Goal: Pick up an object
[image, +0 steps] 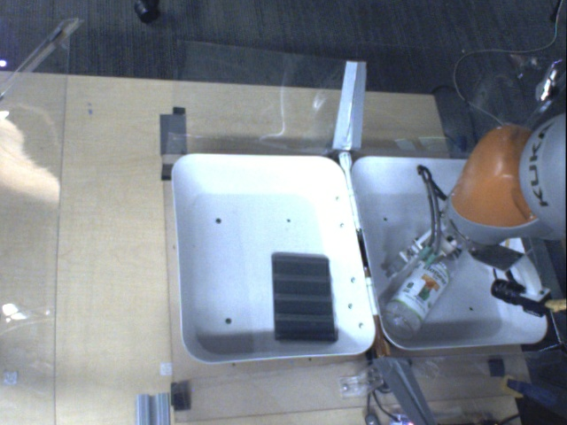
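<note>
At the near edge of the tabletop, at 6 o'clock of the view, small clamps and brackets sit under the 2 white bins; I judge that they keep the bins from sliding.

A little farther, in the left bin, a black ribbed block lies flat near the near wall, toward 5 o'clock of that bin. It is apart from every wall and has open floor on all sides, most of it toward 11 o'clock.

In the right bin, a clear bottle with a printed label lies on its side, tilted from 7 o'clock to 1 o'clock. Its lower end is near the corner at 7 o'clock, close to the wall shared with the left bin. This is the thing that the task most likely concerns now.

The gripper hangs just at the upper end of the bottle, at 1 o'clock from it. Whether it is spread, closed or pinching the bottle, I cannot tell: glare and metal parts mix there.

The arm, with its orange band, enters from 3 o'clock and covers much of this bin. A dark cable runs down to the wrist.

I think that the room for moving is narrow here: the shared wall is at 9 o'clock and the near wall at 6 o'clock, so straight up is the freest way.

Farthest, at 12 o'clock, a metal post stands where the bins meet.
</note>
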Controlling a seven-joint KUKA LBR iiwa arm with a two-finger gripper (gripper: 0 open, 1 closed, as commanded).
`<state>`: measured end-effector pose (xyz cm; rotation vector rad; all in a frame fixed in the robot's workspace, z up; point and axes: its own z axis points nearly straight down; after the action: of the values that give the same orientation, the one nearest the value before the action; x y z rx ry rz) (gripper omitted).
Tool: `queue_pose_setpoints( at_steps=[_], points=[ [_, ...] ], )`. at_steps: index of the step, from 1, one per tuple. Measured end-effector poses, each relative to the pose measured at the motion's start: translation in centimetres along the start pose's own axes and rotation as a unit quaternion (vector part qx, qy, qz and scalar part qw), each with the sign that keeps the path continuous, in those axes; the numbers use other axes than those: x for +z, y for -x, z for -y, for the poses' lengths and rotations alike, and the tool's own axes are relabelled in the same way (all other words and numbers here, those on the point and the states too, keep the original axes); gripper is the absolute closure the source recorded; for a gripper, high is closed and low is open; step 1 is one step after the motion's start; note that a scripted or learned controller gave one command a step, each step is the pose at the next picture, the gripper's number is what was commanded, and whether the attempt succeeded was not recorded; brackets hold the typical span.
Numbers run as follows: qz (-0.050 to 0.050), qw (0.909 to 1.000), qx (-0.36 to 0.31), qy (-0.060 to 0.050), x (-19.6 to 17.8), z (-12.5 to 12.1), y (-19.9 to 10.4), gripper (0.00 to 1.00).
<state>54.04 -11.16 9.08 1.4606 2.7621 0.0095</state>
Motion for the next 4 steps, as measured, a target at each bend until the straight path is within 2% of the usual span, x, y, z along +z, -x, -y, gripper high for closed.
queue_pose_setpoints(
  at_steps=[1,2,3,4],
  points=[
    [0.001,0.9999,0.011,0.001,0.0,0.4,-1.5,0.00],
    [-0.002,0.9925,0.122,0.000,0.0,1.9,-1.1,0.00],
    [-0.001,0.9926,0.121,0.000,0.1,-0.8,-1.8,0.00],
    [-0.004,0.9955,0.095,-0.005,-0.4,1.5,-2.9,0.00]
  ],
)
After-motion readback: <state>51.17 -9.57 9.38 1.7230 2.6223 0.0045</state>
